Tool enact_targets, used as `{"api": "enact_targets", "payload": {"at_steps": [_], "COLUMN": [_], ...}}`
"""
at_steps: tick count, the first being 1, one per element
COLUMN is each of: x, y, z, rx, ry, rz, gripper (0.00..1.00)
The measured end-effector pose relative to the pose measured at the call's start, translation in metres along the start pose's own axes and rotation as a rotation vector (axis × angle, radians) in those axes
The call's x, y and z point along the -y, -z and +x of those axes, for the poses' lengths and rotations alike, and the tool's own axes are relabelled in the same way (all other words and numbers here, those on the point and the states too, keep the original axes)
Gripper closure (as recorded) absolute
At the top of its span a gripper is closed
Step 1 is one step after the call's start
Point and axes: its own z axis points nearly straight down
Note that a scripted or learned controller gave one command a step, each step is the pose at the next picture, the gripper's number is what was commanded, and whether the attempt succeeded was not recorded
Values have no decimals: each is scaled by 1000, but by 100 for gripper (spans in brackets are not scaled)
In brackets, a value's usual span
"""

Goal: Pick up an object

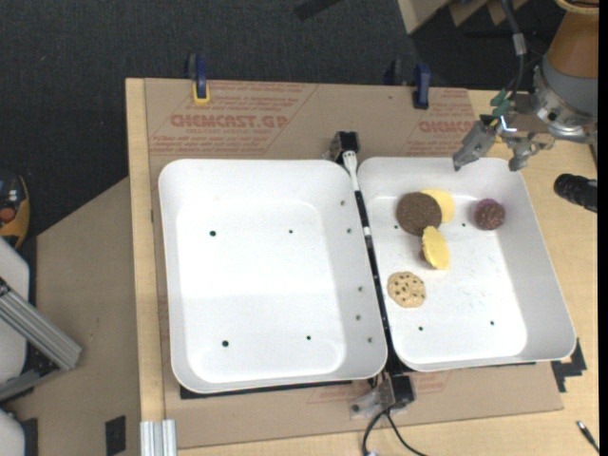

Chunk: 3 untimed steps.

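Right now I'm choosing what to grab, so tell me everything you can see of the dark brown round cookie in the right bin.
The dark brown cookie is a flat round disc with a rough, crumbly-looking surface, lying flat on the floor of the right bin in its upper part. Its right edge overlaps or touches a yellow piece behind it. A second yellow piece lies just below it, very close. The gripper hangs open above the bin's far rim, apart from the cookie.

Two shallow white plastic bins [256, 350] are seen. A round dark brown cookie [417, 213], a tan speckled chocolate-chip cookie [408, 290] and yellow pieces [435, 248] are shown.
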Motion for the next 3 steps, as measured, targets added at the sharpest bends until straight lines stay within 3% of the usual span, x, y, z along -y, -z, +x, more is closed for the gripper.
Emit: {"api": "enact_targets", "payload": {"at_steps": [1, 2, 3], "x": [21, 60, 57], "y": [-132, -182, -169], "z": [43, 44, 44], "rx": [-4, -1, 1], "ry": [3, -2, -2], "rz": [12, 6, -2], "gripper": [0, 0, 100]}}
